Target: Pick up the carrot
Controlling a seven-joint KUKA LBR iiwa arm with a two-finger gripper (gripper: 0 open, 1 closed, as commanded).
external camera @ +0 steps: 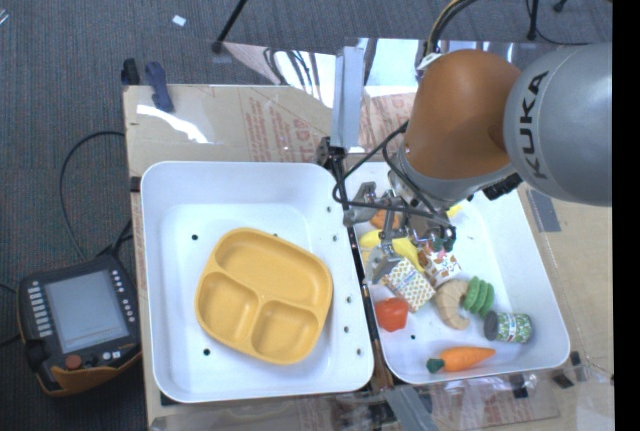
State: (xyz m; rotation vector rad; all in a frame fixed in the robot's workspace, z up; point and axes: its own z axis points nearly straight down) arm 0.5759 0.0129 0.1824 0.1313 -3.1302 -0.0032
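The toy carrot (461, 358) lies well below my fingers (400, 239), looking light, hard and smooth. I'd pinch its fat middle. I cannot tell if my fingers are spread.

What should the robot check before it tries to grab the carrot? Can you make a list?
1. Carrot in plain sight in the right bin: ok.
2. Nothing lying on the carrot: ok.
3. Claw above the carrot: not ok, it hangs over the toys nearer the bin's far left side.
4. Claw open wide enough: cannot tell.
5. Room around the carrot: ok, though the small patterned can is close.
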